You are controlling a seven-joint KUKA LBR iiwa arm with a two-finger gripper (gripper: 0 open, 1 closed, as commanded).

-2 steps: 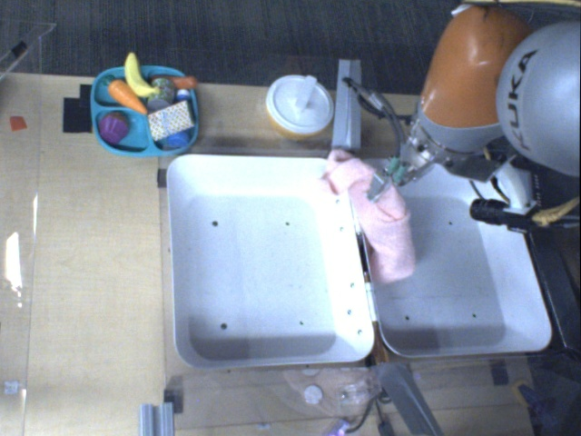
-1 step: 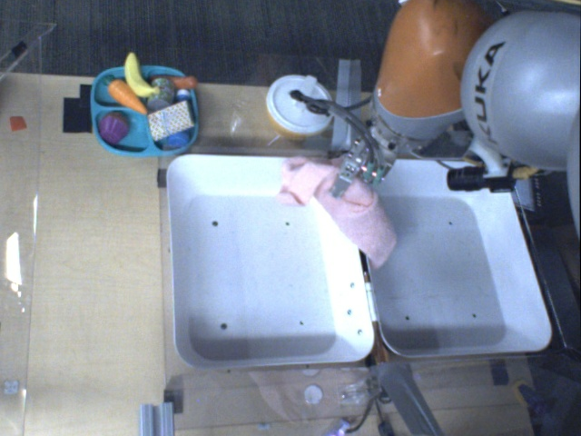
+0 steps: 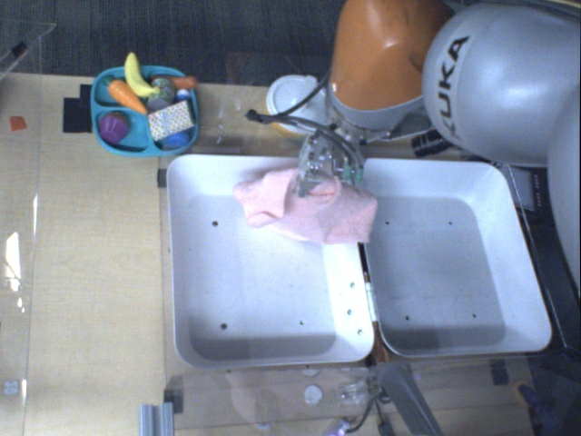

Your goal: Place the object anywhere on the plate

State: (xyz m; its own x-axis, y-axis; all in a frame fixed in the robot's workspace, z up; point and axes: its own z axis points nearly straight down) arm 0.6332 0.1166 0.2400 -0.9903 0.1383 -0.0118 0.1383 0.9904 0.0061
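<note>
Low over the left bin's [image 3: 195, 271] far right corner, gripper [image 3: 320, 175] pressed into the pink cloth [image 3: 300, 209] heaped there and spilling toward the right bin [image 3: 508, 271], presumably for a pinch; jaw state impossible to tell.

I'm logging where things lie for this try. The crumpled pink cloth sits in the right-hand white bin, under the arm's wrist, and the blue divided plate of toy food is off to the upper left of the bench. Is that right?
Not quite. The camera view shows the crumpled pink cloth in the left-hand white bin, at its upper right corner, not the right-hand white bin. It does lie under the arm's wrist, and the blue divided plate of toy food is at the bench's upper left.
</note>
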